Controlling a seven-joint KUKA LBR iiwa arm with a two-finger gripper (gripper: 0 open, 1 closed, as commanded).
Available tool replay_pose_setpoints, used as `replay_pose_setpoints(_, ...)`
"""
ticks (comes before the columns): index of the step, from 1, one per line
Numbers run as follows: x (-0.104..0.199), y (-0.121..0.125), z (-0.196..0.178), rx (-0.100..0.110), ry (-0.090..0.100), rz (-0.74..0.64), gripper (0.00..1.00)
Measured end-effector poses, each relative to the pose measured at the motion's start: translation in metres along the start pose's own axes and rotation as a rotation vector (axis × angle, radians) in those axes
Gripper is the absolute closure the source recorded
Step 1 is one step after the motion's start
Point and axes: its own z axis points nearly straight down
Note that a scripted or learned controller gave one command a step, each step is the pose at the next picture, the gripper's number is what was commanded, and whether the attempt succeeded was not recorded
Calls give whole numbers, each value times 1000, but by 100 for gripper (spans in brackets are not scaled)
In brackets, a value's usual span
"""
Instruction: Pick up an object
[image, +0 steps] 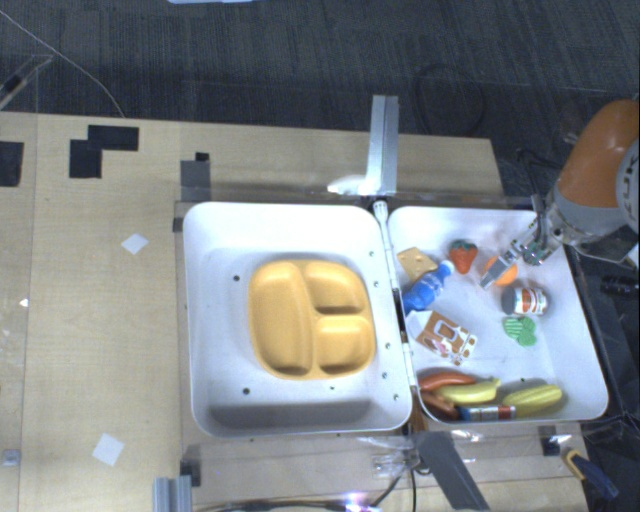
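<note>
Over the right bin (590, 372), the gripper (530, 248) hangs near the far wall; whether it is wide or narrow cannot be told. Just beside it lies an orange-and-grey object (497, 268). A small can (524, 300) nearby bears a label, its writing too small to read. Left bin (215, 300) holds a yellow divided tray (308, 318).
</note>
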Motion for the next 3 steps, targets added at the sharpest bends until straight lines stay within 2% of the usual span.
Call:
replay_pose_setpoints(1,27,50,13,-5,-11,170,0)
replay_pose_setpoints(2,27,54,0,-14,-18,161,100)
replay_pose_setpoints(3,94,55,-65,-10,-7,428,100)
